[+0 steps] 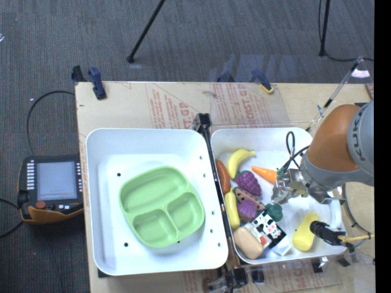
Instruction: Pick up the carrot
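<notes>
Bench (pixel 153 105) carries two white bins side by side. Left bin (pixel 104 157) holds a green divided plate (pixel 161 207). Right bin (pixel 269 136) holds the toy food: banana (pixel 239 160), purple grapes (pixel 248 181), lemon (pixel 304 232) and others. Arm (pixel 336 148) reaches in from the right, orange band above the wrist. Gripper (pixel 282 191) sits low over the bin's middle — finger state cannot be told from this view. Carrot (pixel 265 174) — small, bright orange, tapered cone — lies flat in the right bin, between the grapes and the gripper, just beside both. Long axis runs roughly left-right, slightly slanted; narrow tip points left toward the banana, thick end toward the gripper.
</notes>
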You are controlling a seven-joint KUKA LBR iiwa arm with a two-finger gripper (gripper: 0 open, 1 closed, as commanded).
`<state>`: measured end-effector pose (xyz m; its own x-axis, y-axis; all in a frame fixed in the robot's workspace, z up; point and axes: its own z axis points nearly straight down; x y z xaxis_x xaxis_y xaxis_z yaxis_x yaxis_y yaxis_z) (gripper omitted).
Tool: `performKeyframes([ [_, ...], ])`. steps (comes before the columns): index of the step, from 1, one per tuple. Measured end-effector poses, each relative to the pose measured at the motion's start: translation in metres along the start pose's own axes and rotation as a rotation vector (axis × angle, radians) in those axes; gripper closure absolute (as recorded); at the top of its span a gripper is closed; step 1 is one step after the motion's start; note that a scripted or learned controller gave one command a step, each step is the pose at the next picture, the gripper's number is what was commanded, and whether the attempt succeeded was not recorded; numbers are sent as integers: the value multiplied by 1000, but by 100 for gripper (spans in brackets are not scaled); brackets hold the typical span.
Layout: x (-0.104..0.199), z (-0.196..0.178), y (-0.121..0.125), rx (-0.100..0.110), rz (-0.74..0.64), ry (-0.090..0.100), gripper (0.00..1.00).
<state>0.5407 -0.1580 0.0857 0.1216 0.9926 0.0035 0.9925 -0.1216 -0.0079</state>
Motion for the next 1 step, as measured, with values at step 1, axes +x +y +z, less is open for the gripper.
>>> performKeyframes([
  [1,26,-144,25,-13,410,0,100],
])
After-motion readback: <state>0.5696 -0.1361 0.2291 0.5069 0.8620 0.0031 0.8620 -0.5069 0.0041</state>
